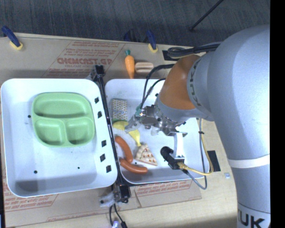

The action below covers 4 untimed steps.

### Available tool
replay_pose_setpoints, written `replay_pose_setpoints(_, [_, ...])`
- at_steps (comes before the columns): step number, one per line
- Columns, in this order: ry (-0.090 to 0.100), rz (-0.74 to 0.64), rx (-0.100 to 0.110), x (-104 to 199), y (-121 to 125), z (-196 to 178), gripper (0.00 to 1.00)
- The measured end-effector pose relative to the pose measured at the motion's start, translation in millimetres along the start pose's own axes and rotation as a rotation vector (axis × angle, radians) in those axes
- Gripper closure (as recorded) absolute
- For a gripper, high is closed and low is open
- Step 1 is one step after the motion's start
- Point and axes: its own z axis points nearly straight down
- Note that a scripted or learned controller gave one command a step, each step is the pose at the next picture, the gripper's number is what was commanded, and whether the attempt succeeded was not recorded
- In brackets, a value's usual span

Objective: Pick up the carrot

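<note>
The carrot (129, 65) lies on the bench just beyond the right bin's (194, 172) far edge. The gripper (138, 119) hovers inside that bin over other food; grip state cannot be told. Risk: descending here seizes a wrong item.

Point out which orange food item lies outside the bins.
The small orange carrot with a green top, on the cardboard behind the right bin; the two orange-red sausages lie inside it.

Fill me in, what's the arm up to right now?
The grey KUKA arm reaches over the right white bin, its gripper low among the toy food there. The small orange carrot with a green top lies outside that bin, on the cardboard beyond its far rim, untouched. The green divided plate sits in the left bin.
</note>
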Motion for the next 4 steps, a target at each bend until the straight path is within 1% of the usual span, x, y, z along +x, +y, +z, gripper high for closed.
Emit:
replay_pose_setpoints(1, [0.000, 0.087, -0.006, 25, 72, -77, 0.00])
replay_pose_setpoints(2, [-0.001, -0.036, -0.003, -40, 98, -24, 0.00])
replay_pose_setpoints(3, [0.000, 0.049, -0.004, 23, 108, -77, 0.00])
replay_pose_setpoints(4, [0.000, -0.112, -0.002, -23, 115, -3, 0.00])
